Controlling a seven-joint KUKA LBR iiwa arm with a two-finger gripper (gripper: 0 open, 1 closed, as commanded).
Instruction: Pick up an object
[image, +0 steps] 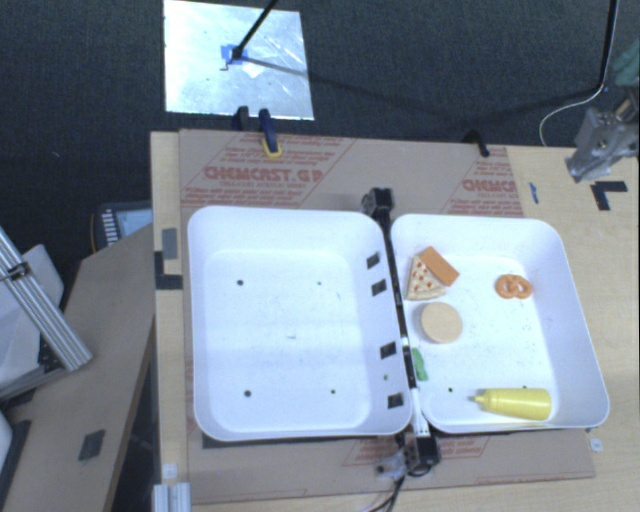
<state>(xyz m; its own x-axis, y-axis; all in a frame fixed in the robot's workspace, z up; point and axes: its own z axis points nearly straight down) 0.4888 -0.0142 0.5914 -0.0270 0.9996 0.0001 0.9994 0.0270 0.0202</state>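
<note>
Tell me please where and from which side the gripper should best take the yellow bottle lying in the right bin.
Grip the yellow bottle across the middle of its body, coming straight down from above. It lies on its side near the front wall of the right bin, its long axis left to right and its nozzle pointing left, so the fingers should probably close front to back. The front wall leaves little room there.

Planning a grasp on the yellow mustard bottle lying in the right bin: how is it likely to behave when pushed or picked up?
The yellow bottle lies on its side and looks rounded, so a sideways push would probably roll it. It rests close to the right bin's front wall, which may crowd a grasp. Its smooth, toy-like plastic surface could be slippery and is likely light.
</note>
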